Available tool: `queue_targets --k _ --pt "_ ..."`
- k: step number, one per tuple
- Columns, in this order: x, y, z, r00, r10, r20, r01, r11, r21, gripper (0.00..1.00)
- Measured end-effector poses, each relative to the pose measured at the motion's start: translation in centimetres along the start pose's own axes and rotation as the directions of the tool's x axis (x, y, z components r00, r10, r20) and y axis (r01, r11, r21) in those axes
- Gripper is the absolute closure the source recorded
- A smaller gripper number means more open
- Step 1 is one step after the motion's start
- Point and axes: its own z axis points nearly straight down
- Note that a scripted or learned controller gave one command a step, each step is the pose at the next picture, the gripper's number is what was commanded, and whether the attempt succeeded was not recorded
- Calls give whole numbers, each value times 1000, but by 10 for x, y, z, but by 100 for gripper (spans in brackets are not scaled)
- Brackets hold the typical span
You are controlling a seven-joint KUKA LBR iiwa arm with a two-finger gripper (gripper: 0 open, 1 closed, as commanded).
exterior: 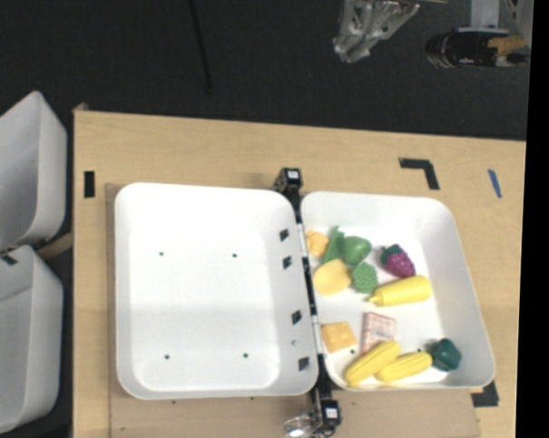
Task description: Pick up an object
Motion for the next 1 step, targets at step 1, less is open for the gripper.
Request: queue_targets --k 1 --pt "54 -5 100 1000 -3 0 3 1000 20 100"
